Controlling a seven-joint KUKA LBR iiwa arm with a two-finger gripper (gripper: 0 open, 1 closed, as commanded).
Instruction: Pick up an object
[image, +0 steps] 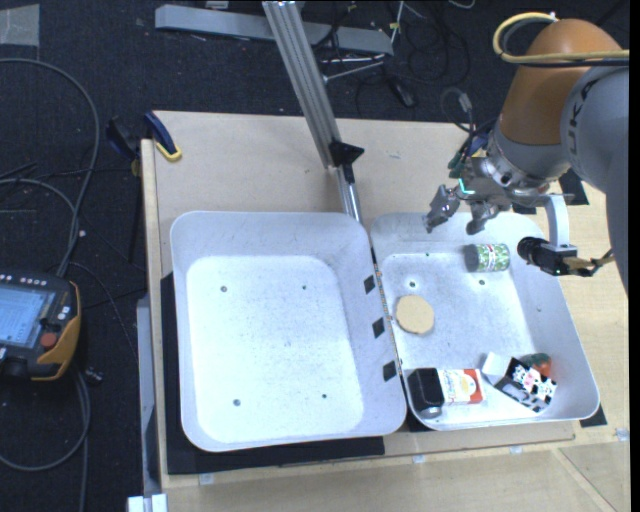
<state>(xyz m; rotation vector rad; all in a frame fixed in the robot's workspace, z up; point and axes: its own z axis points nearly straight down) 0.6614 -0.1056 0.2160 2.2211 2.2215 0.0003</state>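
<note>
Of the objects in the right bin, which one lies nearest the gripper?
The small green can, lying just below the gripper. The round tan disc sits mid-bin; the rest crowd the near edge.

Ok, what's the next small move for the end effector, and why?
Probably ease toward the small green can and descend. The end effector hovers at the right bin's far edge with nothing between its fingers, and that can lies closest, apart from the other items.

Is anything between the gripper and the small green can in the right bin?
Nothing visible. The gripper hangs over the far end of the right bin, and the green can lies just nearer the camera with bare bin floor around it. The tan disc lies apart, toward the bin's middle.
</note>
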